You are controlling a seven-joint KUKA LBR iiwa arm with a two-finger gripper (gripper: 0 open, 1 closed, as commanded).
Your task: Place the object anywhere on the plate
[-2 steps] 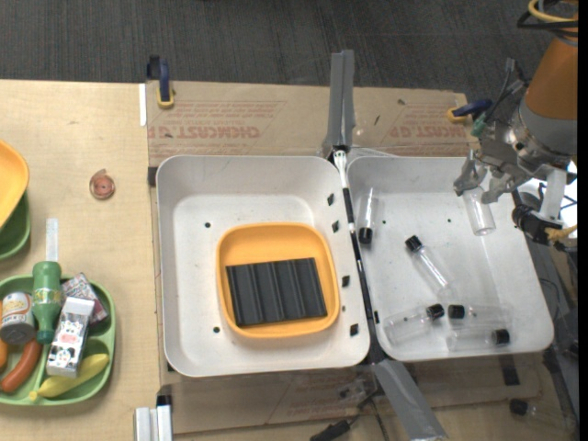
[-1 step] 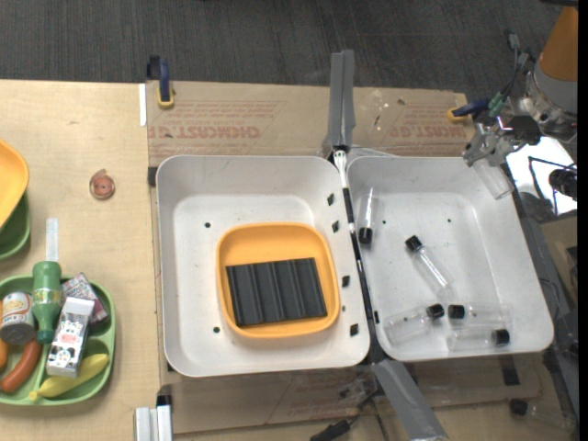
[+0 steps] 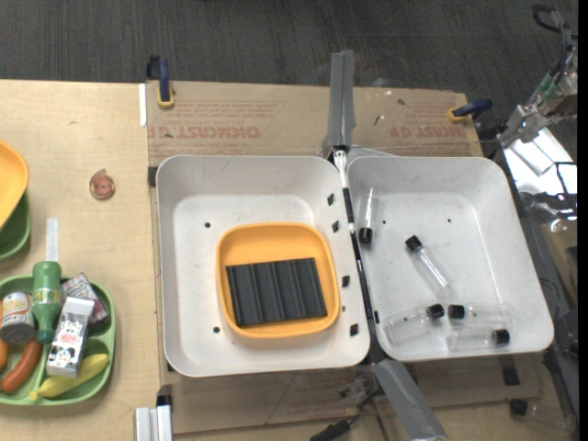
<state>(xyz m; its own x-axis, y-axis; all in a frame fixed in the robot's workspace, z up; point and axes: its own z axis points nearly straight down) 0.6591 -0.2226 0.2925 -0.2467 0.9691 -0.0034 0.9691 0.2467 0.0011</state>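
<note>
I log a wooden counter (image 3: pixel 83 136) on dark carpet, two white bins. Orange plate (image 3: pixel 276 281) sits in the left bin (image 3: pixel 184 200), bearing a dark ribbed slab (image 3: pixel 277 291) at its centre.

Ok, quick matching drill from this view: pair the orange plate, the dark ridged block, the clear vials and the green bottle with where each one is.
Things:
1. orange plate
2. dark ridged block
3. clear vials
4. green bottle

Places:
A. in the right bin
B. on the green tray
C. in the left bin
D. on the orange plate

Pairs: 1-C, 2-D, 3-A, 4-B
</note>
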